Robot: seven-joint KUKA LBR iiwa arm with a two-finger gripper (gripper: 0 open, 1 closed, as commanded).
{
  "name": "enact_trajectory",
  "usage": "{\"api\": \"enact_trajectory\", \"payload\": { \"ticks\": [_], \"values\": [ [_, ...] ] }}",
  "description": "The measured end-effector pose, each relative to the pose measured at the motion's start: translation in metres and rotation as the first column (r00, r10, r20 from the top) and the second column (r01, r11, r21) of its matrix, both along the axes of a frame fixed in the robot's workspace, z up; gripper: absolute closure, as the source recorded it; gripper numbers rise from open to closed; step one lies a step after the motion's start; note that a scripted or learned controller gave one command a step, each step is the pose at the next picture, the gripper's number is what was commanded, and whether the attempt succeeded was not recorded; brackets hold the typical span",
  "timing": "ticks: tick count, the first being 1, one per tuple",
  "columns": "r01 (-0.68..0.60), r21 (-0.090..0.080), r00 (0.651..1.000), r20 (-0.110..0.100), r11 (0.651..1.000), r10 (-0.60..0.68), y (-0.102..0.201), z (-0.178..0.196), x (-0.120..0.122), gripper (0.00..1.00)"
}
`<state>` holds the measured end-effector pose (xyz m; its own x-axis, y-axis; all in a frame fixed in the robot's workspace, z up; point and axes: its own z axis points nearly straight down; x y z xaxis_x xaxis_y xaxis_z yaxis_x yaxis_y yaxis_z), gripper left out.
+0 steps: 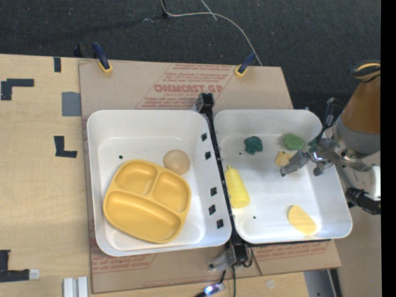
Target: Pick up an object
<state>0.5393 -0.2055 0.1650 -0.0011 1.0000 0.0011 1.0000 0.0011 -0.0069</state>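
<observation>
The right bin [272, 119] holds several small objects: a dark green piece [252, 144], a light green piece [292, 142], a small yellow block [283, 158], a yellow bottle-shaped toy [236, 187] by the left wall, and a yellow oval [302, 219] near the front right corner. My gripper [303, 166] hangs over the right side of this bin, just right of the small yellow block and below the light green piece. It is open, with only bin floor between its fingers.
The left bin [99, 129] carries a yellow divided plate [147, 199] and a beige ball [177, 161]. A black divider with clips [213, 166] runs between the bins. The arm's orange band [365, 104] is beyond the right bin's wall.
</observation>
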Motion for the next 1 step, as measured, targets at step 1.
{"api": "enact_trajectory", "payload": {
  "ticks": [1],
  "values": [
    [0.000, 0.000, 1.000, 0.001, 1.000, 0.000, 0.0060, -0.0454, -0.0035, 0.00]
  ]
}}
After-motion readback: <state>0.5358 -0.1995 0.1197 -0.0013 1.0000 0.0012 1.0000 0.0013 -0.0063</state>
